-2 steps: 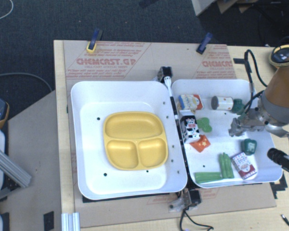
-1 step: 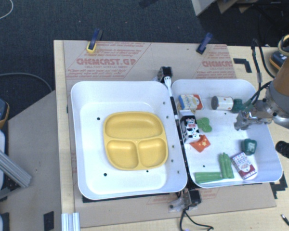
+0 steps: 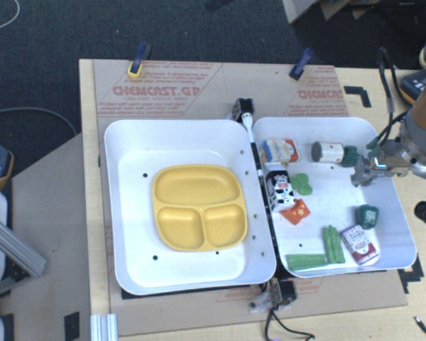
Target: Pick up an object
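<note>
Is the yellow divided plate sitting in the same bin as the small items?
No, the yellow divided plate lies alone in the left bin, while the small items sit in the right bin.

You see the gripper (image 3: 366, 172) at three o'clock over the right bin (image 3: 390, 212), near a white bottle (image 3: 329, 152). A yellow divided tray (image 3: 197, 207) sits in the left bin (image 3: 128, 190), at nine o'clock.

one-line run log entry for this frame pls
claw: over right bin, right edge, nothing visibly held | nearest: white bottle, dark green block | yellow tray: left bin
</note>
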Motion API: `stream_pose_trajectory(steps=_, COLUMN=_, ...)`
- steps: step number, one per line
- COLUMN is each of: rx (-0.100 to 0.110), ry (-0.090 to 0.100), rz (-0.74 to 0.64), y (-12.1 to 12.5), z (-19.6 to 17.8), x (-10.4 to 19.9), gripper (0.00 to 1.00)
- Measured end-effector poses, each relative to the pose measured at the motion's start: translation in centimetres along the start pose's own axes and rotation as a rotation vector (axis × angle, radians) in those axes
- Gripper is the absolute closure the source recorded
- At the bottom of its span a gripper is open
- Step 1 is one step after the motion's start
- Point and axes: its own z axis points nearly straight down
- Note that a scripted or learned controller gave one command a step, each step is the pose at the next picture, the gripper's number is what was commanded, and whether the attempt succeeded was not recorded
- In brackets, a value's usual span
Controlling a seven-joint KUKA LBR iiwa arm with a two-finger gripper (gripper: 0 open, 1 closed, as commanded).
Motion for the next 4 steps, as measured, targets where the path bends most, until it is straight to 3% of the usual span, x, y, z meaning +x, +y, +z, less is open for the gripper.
stream_pose_trajectory(steps=3, rx=0.009, ry=0.006, rz=-0.005, y=0.6, z=0.8, x=17.6, gripper=1.0)
stream_pose_trajectory(steps=4, rx=0.002, ry=0.004, rz=-0.004, y=3.2, z=0.8, x=21.7, gripper=1.0)
